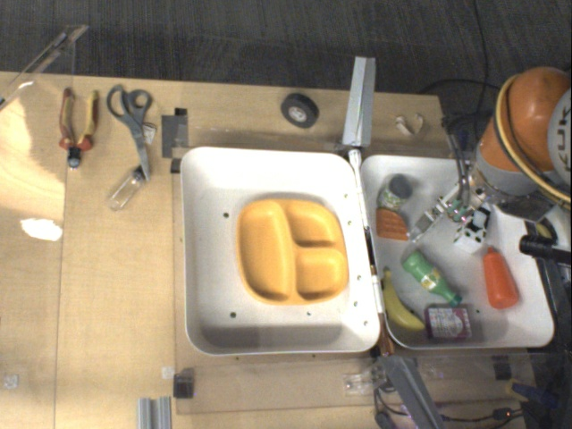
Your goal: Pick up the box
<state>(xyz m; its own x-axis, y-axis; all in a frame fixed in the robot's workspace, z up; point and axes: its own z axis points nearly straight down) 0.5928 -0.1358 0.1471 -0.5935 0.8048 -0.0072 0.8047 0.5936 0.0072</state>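
Observation:
The box (448, 323) is small and dark purple. It lies flat near the front edge of the right bin (536, 333), between a banana (401, 307) and the bin's front right corner. My gripper (454, 217) hangs over the upper middle of that bin, well behind the box and apart from it. It looks open, with nothing between its fingers. The grey arm with its orange band (534, 114) comes in from the upper right.
The right bin also holds a green bottle (430, 275), an orange carrot-like item (500, 278), a red-orange packet (391, 224) and a small grey can (399, 187). A yellow divided tray (292, 248) lies in the left bin (206, 239). Scissors (134, 119), pliers (76, 123) and a tape roll (299, 109) lie on the bench.

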